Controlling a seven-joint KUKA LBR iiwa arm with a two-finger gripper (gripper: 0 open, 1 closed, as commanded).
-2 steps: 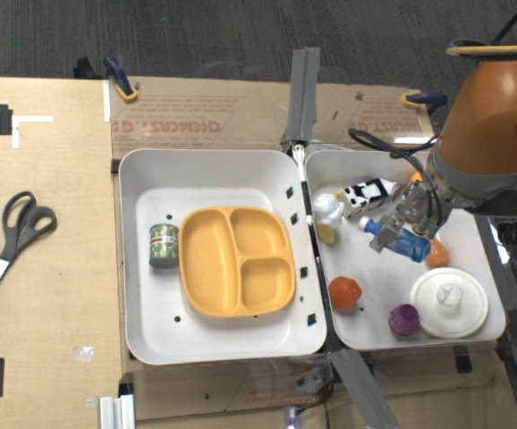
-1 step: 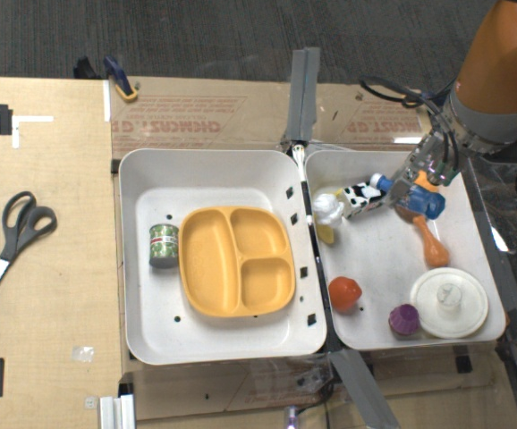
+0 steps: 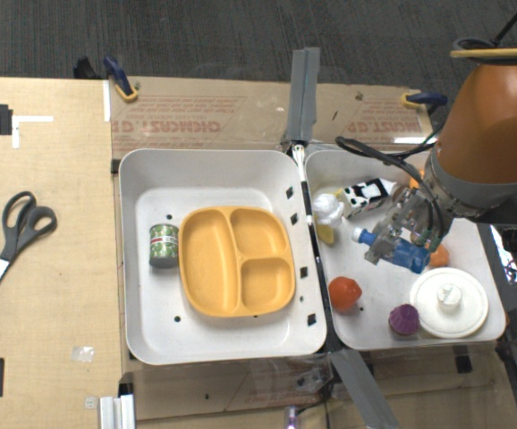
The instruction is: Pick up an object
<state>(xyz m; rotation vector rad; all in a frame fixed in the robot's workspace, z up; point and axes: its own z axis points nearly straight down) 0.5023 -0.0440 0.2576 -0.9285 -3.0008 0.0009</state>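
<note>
My gripper (image 3: 389, 243) hangs low in the right bin (image 3: 348, 329), its fingers down over a blue bottle (image 3: 405, 256) that lies on the bin floor. The fingers sit at the bottle's left part, near its white cap. Close by lie a black and white toy (image 3: 366, 194), a white object (image 3: 326, 206) with a yellowish piece under it, an orange-red ball (image 3: 344, 291), a purple object (image 3: 403, 319) and a white round lid with a knob (image 3: 450, 300). A small orange thing (image 3: 439, 256) peeks out just right of the bottle.
The left bin (image 3: 142, 329) holds a yellow divided plate (image 3: 237, 261) and a small green can (image 3: 163, 245) beside it. Scissors (image 3: 15, 231) lie on the wooden bench at the far left. A grey divider bar (image 3: 303, 96) runs between the bins at the back.
</note>
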